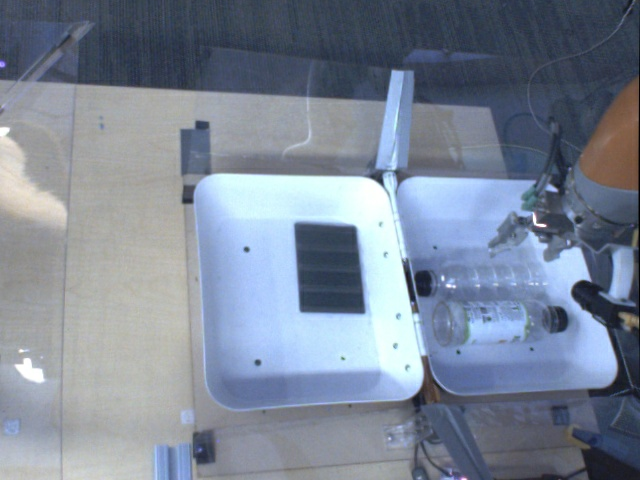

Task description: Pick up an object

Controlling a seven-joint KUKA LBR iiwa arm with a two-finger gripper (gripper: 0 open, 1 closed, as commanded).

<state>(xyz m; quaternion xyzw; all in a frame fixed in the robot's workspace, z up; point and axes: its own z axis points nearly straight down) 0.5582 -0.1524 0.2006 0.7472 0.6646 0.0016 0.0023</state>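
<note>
- The pale wooden tabletop (110,298) carries two shallow white plastic bins set side by side, their inner edges touching along a seam near the middle of the view.
- The left white bin (240,358) holds a dark grey rectangular ribbed block (329,267), lying flat near the centre of the bin and slightly toward its far side, apart from every wall.
- The right white bin (450,213) holds two clear plastic bottles, both lying on their sides, roughly parallel to the near rim.
- The clear plastic bottle with a black cap pointing left (485,281) lies farther from the camera; its cap sits just beside the bin's left wall.
- The clear plastic bottle with a printed label and a black cap pointing right (495,322) lies just in front of the first, close alongside it; whether they touch is unclear.
- The grey arm with an orange band (612,163) enters from the right, over the far right part of the right bin.
- The jaws of the metal two-finger gripper (532,227) point left and downward, above the bin floor just beyond the farther bottle.
- The jaws appear spread apart, and nothing is seen between them.
- A black part (598,304) shows at the right edge beside the labelled bottle's cap; what it is cannot be made out.
</note>
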